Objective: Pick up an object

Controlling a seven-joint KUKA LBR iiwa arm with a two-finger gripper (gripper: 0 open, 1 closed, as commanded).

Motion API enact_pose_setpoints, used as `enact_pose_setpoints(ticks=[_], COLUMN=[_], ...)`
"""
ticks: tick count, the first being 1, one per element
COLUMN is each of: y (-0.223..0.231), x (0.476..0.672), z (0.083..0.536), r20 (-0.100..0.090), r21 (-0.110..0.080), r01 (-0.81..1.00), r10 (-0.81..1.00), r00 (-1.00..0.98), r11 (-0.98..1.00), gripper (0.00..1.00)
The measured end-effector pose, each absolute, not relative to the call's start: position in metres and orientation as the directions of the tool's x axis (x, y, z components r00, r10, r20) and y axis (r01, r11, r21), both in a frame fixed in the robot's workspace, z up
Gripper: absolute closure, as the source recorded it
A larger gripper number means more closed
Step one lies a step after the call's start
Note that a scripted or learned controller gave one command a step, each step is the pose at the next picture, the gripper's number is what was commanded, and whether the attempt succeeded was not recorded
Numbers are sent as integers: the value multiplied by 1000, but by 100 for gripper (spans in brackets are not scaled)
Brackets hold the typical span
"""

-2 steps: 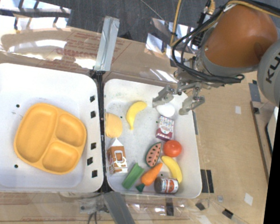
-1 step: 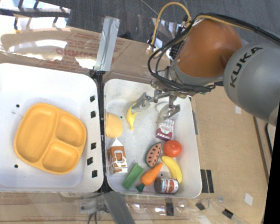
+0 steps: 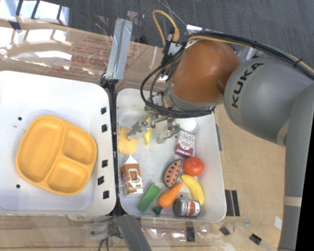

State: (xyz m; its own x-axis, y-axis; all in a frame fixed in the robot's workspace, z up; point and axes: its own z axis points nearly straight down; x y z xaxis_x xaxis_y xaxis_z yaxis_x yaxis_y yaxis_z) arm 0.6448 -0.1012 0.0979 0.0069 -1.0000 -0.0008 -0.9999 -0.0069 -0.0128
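Claw (image 3: pixel 155 129): low in the upper part of the right bin (image 3: pixel 219 160), just right of the divider; its metal fingers stand apart, with a thin yellow piece (image 3: pixel 147 136) between them. I cannot tell whether they grip it or only straddle it.
Arm (image 3: pixel 254 95): enters from the right of the frame, its orange band hanging over the bin's top edge and hiding whatever lies beneath.
Nearest candidates: a yellow chunk (image 3: pixel 125 142) at the bin's left wall, just lower left of the claw; a small maroon carton (image 3: pixel 185 143) just to its lower right.
Other objects: tomato (image 3: pixel 193 166), watermelon slice (image 3: pixel 172 172), banana (image 3: pixel 193 188), carrot (image 3: pixel 169 194), green vegetable (image 3: pixel 148 197), tin can (image 3: pixel 186 207) and an orange-and-white carton (image 3: pixel 131 179), all crowded in the lower half of the same bin.
Left bin (image 3: pixel 5 95): holds a yellow divided tray (image 3: pixel 55 153), well apart from the claw.
Risk, thin grip: the yellow piece looks slim and smooth; a closure off its middle probably squeezes it out sideways.
Risk, wall: the yellow chunk lies against the bin wall, so a finger may land on the rim instead of beside it.
Risk, nudge: closing near the maroon carton may push it rather than catch it.
Risk, empty lift: if the fingers shut on nothing, the arm rises with no object.
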Motion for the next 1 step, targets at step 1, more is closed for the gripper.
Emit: enact_pose_setpoints(ticks=[1], y=[-100], x=[647], z=[111], r20=[-1], r21=[-19], r01=[-1000], r10=[-1000], r00=[8], r11=[-8], gripper=[100])
